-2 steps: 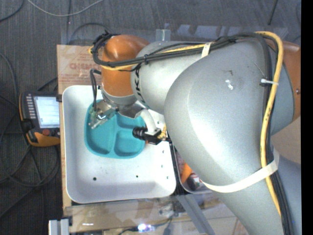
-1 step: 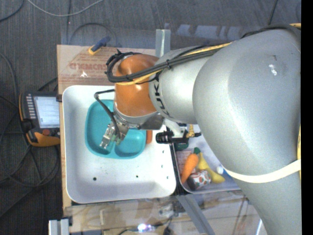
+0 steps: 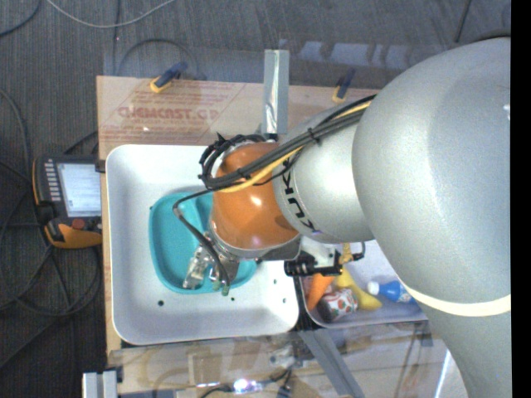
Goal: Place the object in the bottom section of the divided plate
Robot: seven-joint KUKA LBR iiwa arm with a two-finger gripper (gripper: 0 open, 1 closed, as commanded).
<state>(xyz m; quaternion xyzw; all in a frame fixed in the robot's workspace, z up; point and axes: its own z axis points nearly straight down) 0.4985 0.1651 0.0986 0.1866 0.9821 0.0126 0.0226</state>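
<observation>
**Inspector:** Over the left bin (image 3: 124, 305), the arm (image 3: 332, 189) is reaching in from the right, and its gripper (image 3: 203, 272) is hanging low above the teal plate (image 3: 166, 239). The fingers are pointing down into the plate's lower part. Whether they are parted or closed, and whether anything is sitting between them, I cannot tell; the wrist is covering too much.

**Assistant:** And the object?

**Inspector:** I am not finding it on the plate's bare parts. My judgement: release should be coming only once the tips are squarely over the bottom section, clear of the divider, with a straight lift afterwards.

**Assistant:** Surroundings?

**Inspector:** Both bins are resting on a plywood bench (image 3: 166, 114). Small toys (image 3: 348, 297) are lying in the right bin. A pendant (image 3: 66, 197) is sitting just beside the bench's left edge, cables trailing across dark carpet (image 3: 83, 23).
</observation>
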